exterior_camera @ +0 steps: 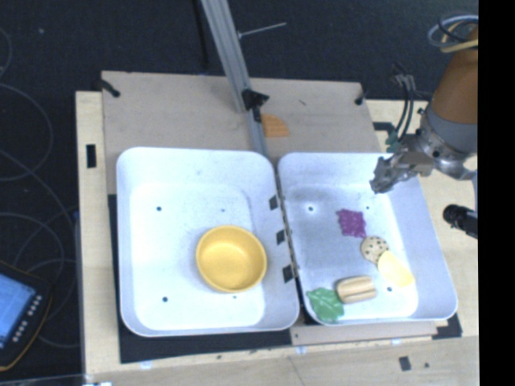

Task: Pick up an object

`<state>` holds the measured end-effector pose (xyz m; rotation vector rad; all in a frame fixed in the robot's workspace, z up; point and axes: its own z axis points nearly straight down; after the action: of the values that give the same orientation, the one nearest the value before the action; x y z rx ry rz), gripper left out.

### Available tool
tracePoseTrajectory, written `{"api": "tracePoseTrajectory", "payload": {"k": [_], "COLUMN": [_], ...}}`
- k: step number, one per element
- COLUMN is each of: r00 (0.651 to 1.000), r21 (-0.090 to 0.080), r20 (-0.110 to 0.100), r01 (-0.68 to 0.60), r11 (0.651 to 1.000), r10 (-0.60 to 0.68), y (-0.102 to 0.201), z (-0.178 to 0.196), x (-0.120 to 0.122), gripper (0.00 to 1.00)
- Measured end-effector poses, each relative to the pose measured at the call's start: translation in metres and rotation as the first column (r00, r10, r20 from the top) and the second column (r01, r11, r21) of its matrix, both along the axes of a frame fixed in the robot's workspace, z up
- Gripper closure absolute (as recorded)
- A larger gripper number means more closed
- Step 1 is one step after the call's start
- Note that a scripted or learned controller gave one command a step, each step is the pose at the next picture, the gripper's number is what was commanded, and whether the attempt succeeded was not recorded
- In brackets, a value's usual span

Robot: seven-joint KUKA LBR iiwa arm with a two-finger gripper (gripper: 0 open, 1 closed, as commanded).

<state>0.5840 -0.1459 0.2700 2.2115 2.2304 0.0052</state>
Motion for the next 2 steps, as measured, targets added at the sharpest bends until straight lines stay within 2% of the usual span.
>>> {"api": "tracePoseTrajectory", "payload": {"k": [1, 2], "r00": [1.000, 1.000], "r21": [-0.002, 0.001], "r20": [-0.002, -0.002], "r01": [0.002, 0.000], "r11": [1.000, 1.000], "r10": [-0.002, 0.000], "y": [0.057, 0.107], "z": [-0.013, -0.005], "x": [-0.005, -0.010], "gripper": [1.00, 1.00]}}
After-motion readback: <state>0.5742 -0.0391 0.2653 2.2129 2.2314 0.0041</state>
